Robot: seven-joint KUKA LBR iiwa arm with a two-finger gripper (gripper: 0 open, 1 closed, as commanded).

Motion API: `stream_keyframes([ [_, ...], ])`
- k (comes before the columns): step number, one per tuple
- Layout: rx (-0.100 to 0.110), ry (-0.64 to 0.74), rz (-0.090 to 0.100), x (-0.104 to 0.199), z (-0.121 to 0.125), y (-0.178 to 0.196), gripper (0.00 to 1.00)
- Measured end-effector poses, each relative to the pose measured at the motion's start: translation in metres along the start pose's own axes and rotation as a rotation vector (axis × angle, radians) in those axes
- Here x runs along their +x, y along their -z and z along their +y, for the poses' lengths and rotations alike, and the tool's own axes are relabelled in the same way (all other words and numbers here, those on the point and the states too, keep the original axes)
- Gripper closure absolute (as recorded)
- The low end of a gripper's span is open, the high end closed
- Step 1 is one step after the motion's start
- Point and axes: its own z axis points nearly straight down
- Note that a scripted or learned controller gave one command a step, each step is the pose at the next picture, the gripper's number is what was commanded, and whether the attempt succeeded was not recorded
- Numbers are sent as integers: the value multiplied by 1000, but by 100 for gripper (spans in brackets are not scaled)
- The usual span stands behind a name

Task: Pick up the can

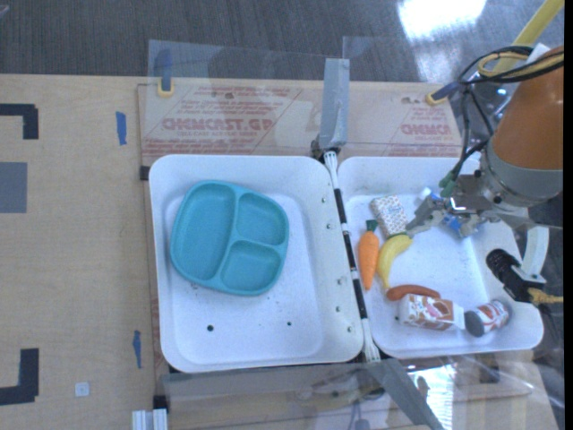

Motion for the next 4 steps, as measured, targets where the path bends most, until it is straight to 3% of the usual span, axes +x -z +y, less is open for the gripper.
stream_keyframes([
  [1, -6, 106, -3, -43, 62, -26, 0],
  [2, -1, 38, 0, 74, 73, -48, 0],
  [3, -7, 270, -3, -13, 112, -146, 0],
  [4, -13, 267, -4, -15, 113, -134, 100],
])
